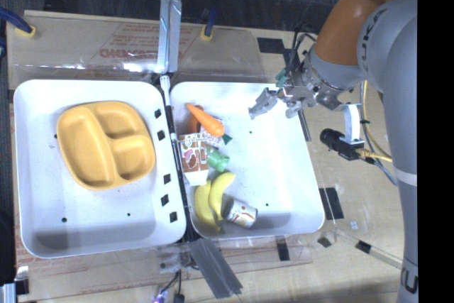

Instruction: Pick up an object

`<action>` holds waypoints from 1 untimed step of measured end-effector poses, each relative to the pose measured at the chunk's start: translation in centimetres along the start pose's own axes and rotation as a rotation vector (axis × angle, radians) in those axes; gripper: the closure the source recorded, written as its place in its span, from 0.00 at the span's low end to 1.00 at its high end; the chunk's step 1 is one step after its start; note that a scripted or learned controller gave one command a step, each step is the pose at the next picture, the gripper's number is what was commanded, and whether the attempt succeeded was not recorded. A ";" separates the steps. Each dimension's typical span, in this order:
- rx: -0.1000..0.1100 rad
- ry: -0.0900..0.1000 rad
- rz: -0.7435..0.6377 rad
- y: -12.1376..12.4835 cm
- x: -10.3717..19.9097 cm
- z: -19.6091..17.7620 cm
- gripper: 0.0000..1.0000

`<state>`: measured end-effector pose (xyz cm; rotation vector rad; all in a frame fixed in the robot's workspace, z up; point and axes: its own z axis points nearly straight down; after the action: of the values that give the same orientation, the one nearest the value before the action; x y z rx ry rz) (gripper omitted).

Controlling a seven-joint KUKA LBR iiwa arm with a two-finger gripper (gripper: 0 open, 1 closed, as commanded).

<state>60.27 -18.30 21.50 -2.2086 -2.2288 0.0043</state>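
The gripper [273, 101] hangs over the far right part of the right bin [284, 174], its two fingers spread apart with nothing between them. The things to pick lie along that bin's left wall: a carrot [204, 119] at the far end, then a small printed carton [193, 152] with a green piece [218, 160] beside it whose shape is hard to make out, then a banana [208, 199] touching a tipped can [241, 214] at the near end. All sit well apart from the gripper. Left of that bin, the other bin [35, 223] holds a yellow divided tray [105, 144].
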 end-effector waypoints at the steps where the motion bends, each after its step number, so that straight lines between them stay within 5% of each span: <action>1: -0.002 -0.001 -0.038 4.2 7.1 12.3 0.00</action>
<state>64.35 -11.16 9.18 -2.1666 -2.2718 0.0034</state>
